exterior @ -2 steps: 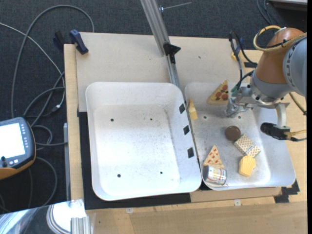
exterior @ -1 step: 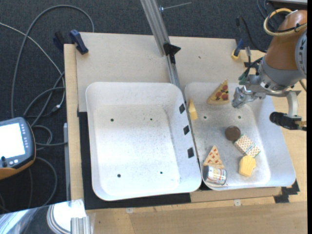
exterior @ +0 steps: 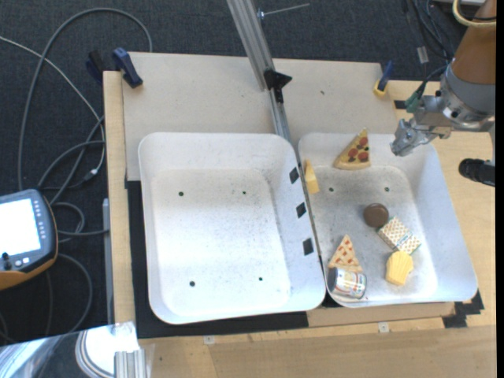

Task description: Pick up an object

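Note:
My gripper [exterior: 404,142] hangs over the far right corner of the right bin [exterior: 441,203], with nothing seen in it. In that bin lie a pizza slice [exterior: 353,151] at the far end, a brown round piece [exterior: 376,213] in the middle, a checkered block [exterior: 394,231], a yellow corn-like piece [exterior: 400,268], a second pizza slice [exterior: 344,253] and a small can [exterior: 348,283] at the near left corner. A yellow piece [exterior: 312,177] leans on the bin's left wall. The nearest pizza slice sits about a hand's width left of the gripper.
The left bin [exterior: 213,227] stands beside the right one. A metal pole [exterior: 252,38] slants down to the gap between the bins. Blue clamps [exterior: 126,65] hold the board's far corners. Cables and a pendant [exterior: 24,235] lie off the bench's left.

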